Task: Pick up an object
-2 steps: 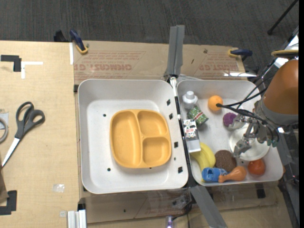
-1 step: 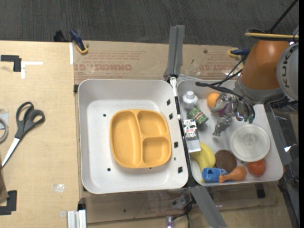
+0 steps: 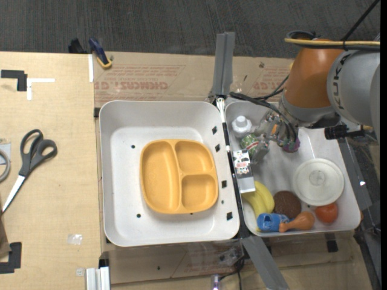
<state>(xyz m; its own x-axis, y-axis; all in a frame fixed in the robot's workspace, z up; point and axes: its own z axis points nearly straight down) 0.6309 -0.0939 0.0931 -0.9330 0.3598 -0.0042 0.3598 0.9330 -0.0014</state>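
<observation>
Two shallow white bins sit side by side on the bench. We note the left bin (image 3: 115, 180) holds a yellow divided plate (image 3: 179, 176), lying flat near its middle, three compartments facing up.

We find the candidate objects all in the right bin (image 3: 351, 219). Along its near edge: a banana (image 3: 261, 198) against the left wall, a blue toy (image 3: 270, 222) just below it, an orange piece (image 3: 300, 222) touching the blue toy, a dark brown round object (image 3: 286, 203) between banana and lid, and a red-orange ball (image 3: 327, 212) in the near right corner. A white round lid (image 3: 318, 180) lies flat toward the right wall. A small white bottle (image 3: 242, 124) stands at the far left corner, with a green-and-white item (image 3: 249, 142) just beside it.

We see the arm (image 3: 314, 83) entering from the right, its orange band above the far part of the right bin. The gripper (image 3: 279, 135) is low in the far half of that bin, near the green-and-white item and next to a small purple object (image 3: 292, 144). How wide its tool end stands, and whether it has anything, we cannot tell at this resolution.

Scissors (image 3: 29, 159) lie on the bench well left of the bins.
</observation>
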